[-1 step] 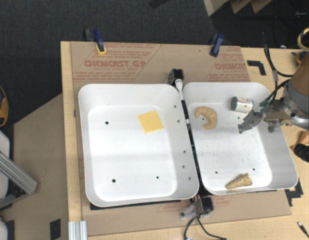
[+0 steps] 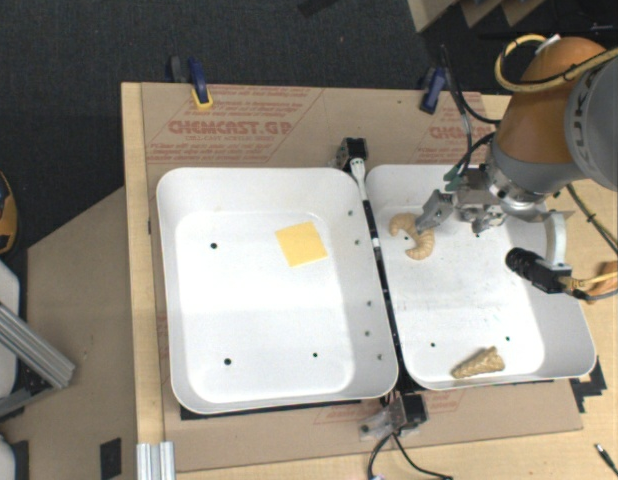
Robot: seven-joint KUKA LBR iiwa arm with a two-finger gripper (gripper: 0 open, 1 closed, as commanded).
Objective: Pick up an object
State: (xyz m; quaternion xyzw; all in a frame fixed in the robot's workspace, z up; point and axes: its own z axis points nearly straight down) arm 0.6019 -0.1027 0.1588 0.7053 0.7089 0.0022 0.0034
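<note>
From my remote station, I see the grey arm (image 2: 564, 108), orange band above its wrist, reaching in from the right and holding its pincer (image 2: 451, 211) low over the far end of the right bin (image 2: 549, 363). I cannot tell whether the pincer is spread or pressed together; its dark tip sits at a slant, and nothing shows between its fingers. Just beside the tip, toward the divider between the bins, lies a curled beige piece (image 2: 413, 236), close to the metal but I cannot say it is touching. A second object, a tan crumbly wedge (image 2: 478, 363), rests well apart from the pincer at the near end of the same bin. Across the divider, away from the pincer, a flat yellow square (image 2: 301, 243) lies in the left bin (image 2: 189, 298), turned slightly askew. Both white bins sit side by side on the brown board of the worktop (image 2: 289, 118), clamps at its far edge.
</note>
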